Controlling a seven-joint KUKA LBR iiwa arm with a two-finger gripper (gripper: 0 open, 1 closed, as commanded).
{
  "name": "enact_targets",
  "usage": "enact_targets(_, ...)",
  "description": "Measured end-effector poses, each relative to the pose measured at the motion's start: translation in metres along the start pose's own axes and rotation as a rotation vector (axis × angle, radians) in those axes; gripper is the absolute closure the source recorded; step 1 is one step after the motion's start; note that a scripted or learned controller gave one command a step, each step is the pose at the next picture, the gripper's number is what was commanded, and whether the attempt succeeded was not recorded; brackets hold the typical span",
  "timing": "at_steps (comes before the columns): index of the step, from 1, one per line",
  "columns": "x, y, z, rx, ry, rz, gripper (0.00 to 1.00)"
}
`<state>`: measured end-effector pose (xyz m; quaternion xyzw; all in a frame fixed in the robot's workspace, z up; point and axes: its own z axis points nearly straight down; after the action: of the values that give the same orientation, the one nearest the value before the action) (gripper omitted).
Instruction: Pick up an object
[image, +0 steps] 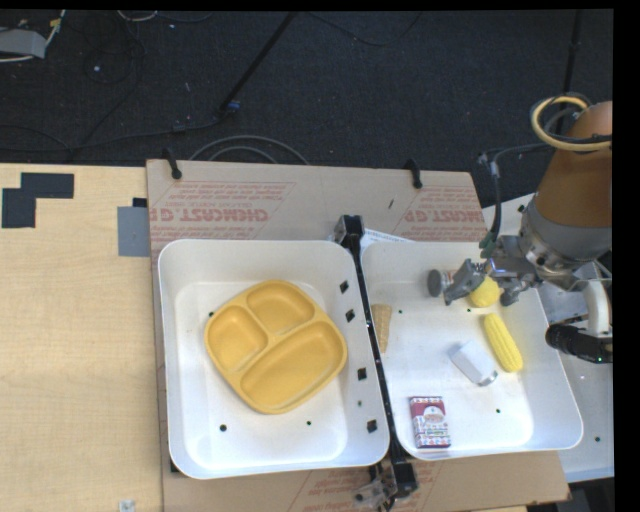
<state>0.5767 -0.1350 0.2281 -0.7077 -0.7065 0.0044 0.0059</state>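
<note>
Left bin (190, 300): a yellow divided plate (276, 345) with three compartments lies flat near the middle of the floor, apart from all four walls. A black divider bar (362, 330) runs between the two bins from their far edge to their near edge.

Right bin (560, 425): a red and white card box (429, 421) lies flat beside the near edge, toward the near left corner. A small pale cylinder (472, 362) lies near the centre of the floor. A yellow corn cob (502, 342) lies just to its right, tilted, its top end pointing toward the far edge.

Gripper (484, 284): it hangs over the far part of the right bin, with a small yellow object (484, 292) seen between its grey fingers (460, 284), which are parted about that object's width. Whether the object is clear of the floor cannot be told. The arm (572, 190) enters from the right edge.
</note>
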Motion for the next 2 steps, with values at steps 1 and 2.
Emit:
enact_targets(1,0.000,0.002,-0.007,-0.011,-0.001,-0.002,0.00)
enact_targets(2,0.000,0.001,0.058,-0.005,0.000,-0.002,0.00)
